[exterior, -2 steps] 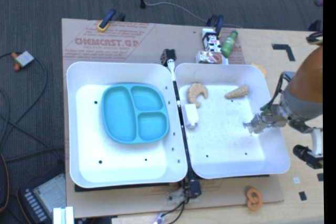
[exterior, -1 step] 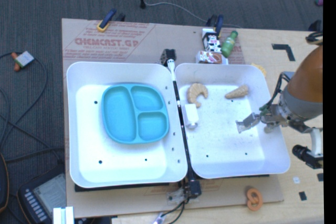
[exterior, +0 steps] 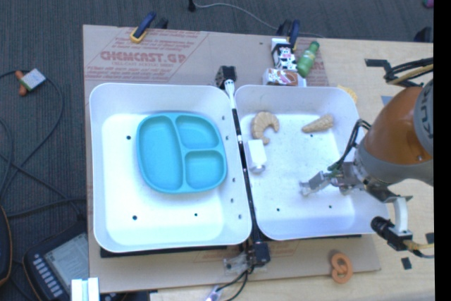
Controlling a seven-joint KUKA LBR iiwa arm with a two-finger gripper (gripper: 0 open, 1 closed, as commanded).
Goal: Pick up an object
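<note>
You see two white bins (exterior: 106, 109), one blue tray (exterior: 182, 152), two tan food pieces (exterior: 265, 123), one white block (exterior: 255, 154).

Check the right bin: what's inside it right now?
Inside the right bin: a curled tan piece, a longer tan piece, a white block at its left wall, and the gripper. The arm covers the bin's right edge.

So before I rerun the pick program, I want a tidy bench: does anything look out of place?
One thing: an orange ring-shaped piece lies on the bench board outside the right bin, below its front rim. The croissant, the tan piece and the white block lie inside that bin. The blue divided plate sits flat in the left bin.
</note>
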